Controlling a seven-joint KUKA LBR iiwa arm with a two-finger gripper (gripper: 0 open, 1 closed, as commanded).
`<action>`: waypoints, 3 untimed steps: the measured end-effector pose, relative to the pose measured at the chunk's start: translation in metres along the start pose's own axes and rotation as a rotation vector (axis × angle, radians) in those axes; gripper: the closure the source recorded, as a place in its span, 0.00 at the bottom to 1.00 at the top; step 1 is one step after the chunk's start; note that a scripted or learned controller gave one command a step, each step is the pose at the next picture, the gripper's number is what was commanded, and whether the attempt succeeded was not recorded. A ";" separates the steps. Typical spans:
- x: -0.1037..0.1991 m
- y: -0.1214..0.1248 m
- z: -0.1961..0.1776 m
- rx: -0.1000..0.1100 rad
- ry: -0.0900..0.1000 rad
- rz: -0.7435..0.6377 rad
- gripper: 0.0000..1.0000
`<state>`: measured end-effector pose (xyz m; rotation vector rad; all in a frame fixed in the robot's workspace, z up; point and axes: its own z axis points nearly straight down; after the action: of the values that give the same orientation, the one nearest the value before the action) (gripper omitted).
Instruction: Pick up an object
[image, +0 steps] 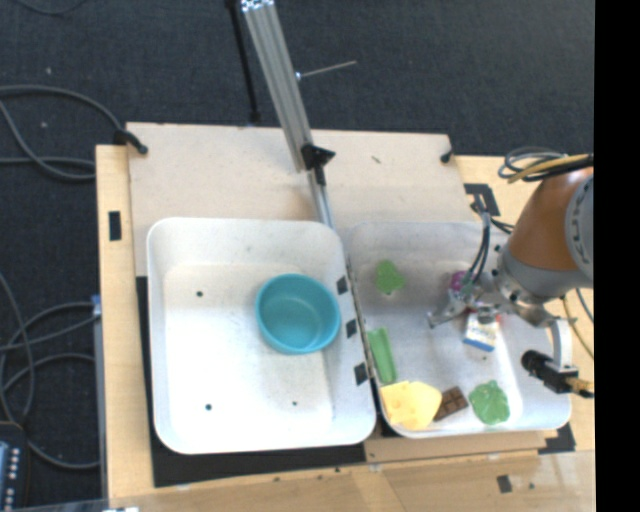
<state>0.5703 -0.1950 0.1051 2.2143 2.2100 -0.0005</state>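
The arm's gripper (478, 318) is down in the right bin (420, 245), w/ the orange band of the arm above it at the bin's right side. Just under/beside the gripper sits a small white-and-blue item (481, 334), w/ a bit of purple (458, 283) toward the bin's back-left of it. Whether the fingers are apart or together can't be told; they're lost in clutter and blur, and nothing is clearly seen between them.

Key relation: the white-and-blue item lies right at the gripper, on the side toward the bin's front edge, so it's prob. the target. Its long axis can't be read.

Other candidates, all farther from the gripper: green blob (489, 402) by the front-right corner, brown piece (453, 402) and yellow piece (410, 403) along the front wall, long green stick (380, 351) near the left wall w/ its long axis running front-to-back, and a small green lump (388, 277) toward the back.

Surface: flat white bin floor, shallow walls. Room around the gripper looks decent; front wall is near. Left bin (200, 250) holds a teal bowl (297, 313), well apart.
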 end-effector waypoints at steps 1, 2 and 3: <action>0.000 0.002 -0.014 -0.004 0.003 0.003 1.00; 0.003 0.002 -0.077 0.001 0.008 -0.006 1.00; 0.001 0.005 -0.132 0.001 0.007 -0.006 1.00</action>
<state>0.5739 -0.1927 0.2369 2.2119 2.2211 0.0060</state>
